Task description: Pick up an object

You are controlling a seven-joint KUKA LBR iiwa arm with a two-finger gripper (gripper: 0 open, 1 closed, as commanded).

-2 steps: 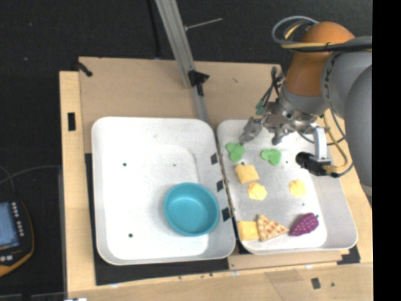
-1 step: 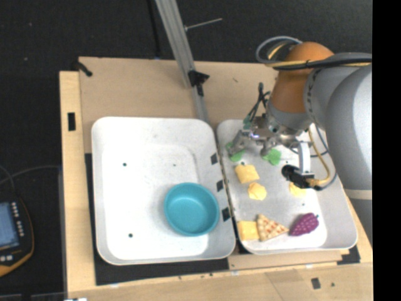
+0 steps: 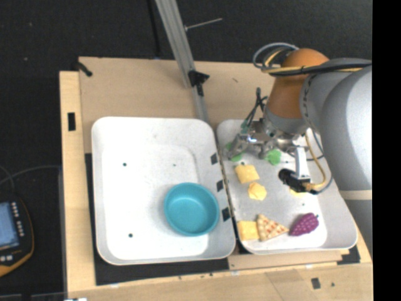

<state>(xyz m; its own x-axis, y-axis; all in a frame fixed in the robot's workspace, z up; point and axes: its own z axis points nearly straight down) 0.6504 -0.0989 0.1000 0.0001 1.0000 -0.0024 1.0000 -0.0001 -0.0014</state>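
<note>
My gripper (image 3: 252,141) hangs low over the far left part of the right bin (image 3: 341,221). A small green piece (image 3: 273,157) lies just to its right, and a green bit (image 3: 234,149) shows at its left. In front of it lie a yellow cracker-like square (image 3: 245,173) and a yellow lump (image 3: 257,191). Near the bin's front edge are a yellow block (image 3: 247,230), a pizza slice (image 3: 270,228) and a purple bunch of grapes (image 3: 304,224). I see nothing clearly held.
The left bin (image 3: 125,143) holds a blue bowl (image 3: 190,209) near its front right corner. A slanted metal pole (image 3: 178,42) rises behind the two bins. The arm's grey body (image 3: 341,124) covers the right bin's far right side.
</note>
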